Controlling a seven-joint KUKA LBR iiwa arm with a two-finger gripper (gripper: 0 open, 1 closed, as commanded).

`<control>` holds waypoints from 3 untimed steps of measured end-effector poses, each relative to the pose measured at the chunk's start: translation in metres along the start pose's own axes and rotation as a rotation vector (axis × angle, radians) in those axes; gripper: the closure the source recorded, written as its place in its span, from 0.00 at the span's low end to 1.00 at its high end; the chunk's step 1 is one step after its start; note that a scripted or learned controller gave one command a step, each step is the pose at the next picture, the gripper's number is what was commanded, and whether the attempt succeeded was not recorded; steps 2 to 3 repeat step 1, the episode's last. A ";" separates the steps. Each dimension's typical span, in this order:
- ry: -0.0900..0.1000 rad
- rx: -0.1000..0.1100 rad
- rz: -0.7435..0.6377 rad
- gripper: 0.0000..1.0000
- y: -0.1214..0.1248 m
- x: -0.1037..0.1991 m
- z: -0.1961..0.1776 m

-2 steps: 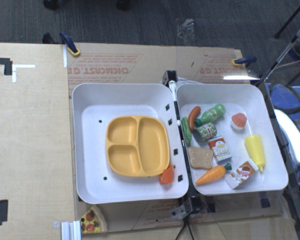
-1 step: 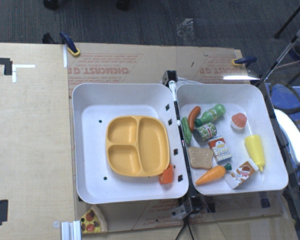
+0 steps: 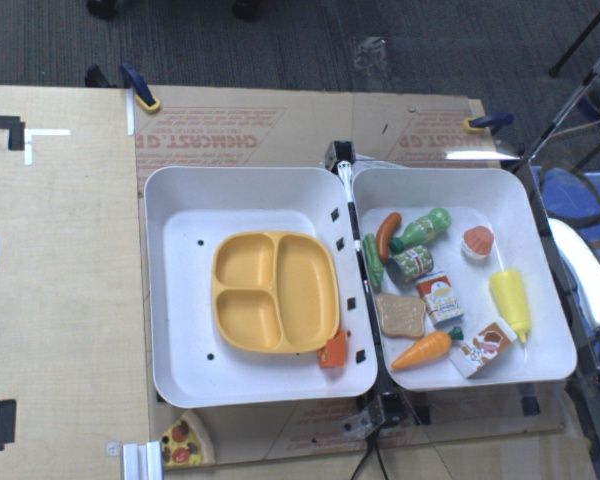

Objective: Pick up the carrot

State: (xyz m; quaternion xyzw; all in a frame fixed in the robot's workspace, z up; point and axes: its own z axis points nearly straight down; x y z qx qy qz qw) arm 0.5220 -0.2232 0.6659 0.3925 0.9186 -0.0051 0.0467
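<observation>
the carrot [image 3: 421, 349] lies in the near part of the right bin [image 3: 540, 268], long axis running left to right, tip left and slightly nearer, green end right. just beyond it sits the bread slice [image 3: 401, 315]. claw state: cannot tell, so its bearing from the carrot is unknown.

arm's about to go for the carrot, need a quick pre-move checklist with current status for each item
1. Carrot located, near front of right bin: ok.
2. Carrot top uncovered, nothing on it: ok.
3. Clearance around carrot: not ok; bread slice lies right behind it and a small carton sits close to its leafy end.
4. Carrot lying flat, tilted diagonally: ok.
5. Gripper state: cannot tell.
6. Yellow divided plate in left bin, away from the path: ok.
</observation>
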 end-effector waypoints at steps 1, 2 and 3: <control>-0.009 -0.004 -0.003 1.00 0.002 -0.002 -0.010; -0.009 -0.004 -0.003 1.00 0.002 -0.002 -0.010; -0.009 -0.004 -0.003 1.00 0.002 -0.002 -0.010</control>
